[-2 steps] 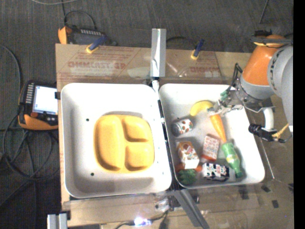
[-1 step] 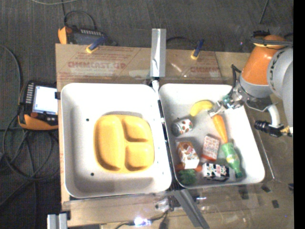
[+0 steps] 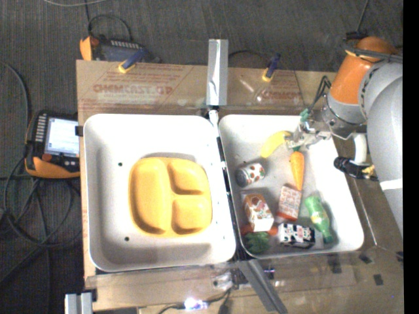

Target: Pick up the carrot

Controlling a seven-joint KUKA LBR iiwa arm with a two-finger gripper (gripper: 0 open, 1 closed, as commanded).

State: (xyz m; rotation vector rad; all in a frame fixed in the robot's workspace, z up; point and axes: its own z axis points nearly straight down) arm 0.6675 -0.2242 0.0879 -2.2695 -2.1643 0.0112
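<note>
The carrot is orange and lies in the right bin, thick end toward the back and tip toward the front. My gripper hangs right over that thick end, at or very close to it. Its metal parts hide whether it touches the carrot. The arm, with its orange band, comes in from the right over the bin's back corner.
A yellow banana lies just left of the gripper. A small can, two cartons, a green item and a black-and-white pack crowd the bin's front. The left bin holds a yellow divided tray.
</note>
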